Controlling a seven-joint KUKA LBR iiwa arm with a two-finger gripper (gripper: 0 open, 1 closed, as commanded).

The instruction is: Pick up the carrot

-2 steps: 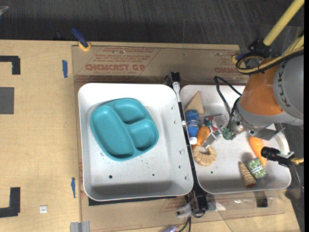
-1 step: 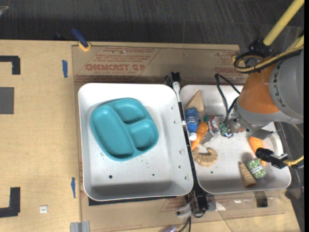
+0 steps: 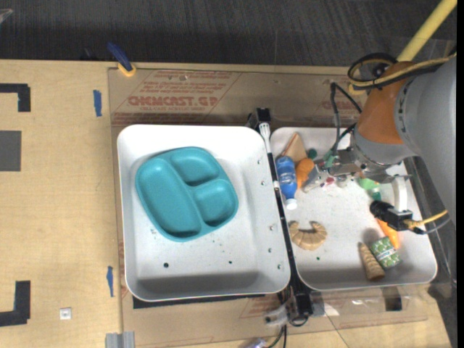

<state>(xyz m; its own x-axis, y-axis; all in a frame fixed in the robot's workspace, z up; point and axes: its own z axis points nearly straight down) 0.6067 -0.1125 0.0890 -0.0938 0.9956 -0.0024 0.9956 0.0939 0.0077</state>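
Note:
The carrot (image 3: pixel 305 170) is a short orange piece with a green top. It lies in the right bin (image 3: pixel 341 212) near the bin's left wall, just right of a blue bottle (image 3: pixel 286 175). My gripper (image 3: pixel 326 171) hangs low over the bin's upper middle, and its tip sits right next to the carrot's right side. The grey wrist with the orange band (image 3: pixel 377 122) rises behind it to the right. I cannot make out anything held in the gripper.
A tan cone (image 3: pixel 292 145) lies above the bottle. A croissant (image 3: pixel 308 234), a corn cob (image 3: pixel 378 257), a small orange piece (image 3: pixel 388 232) and a green piece (image 3: pixel 370 187) lie in the right bin. The left bin (image 3: pixel 145 267) holds a teal divided plate (image 3: pixel 187 191).

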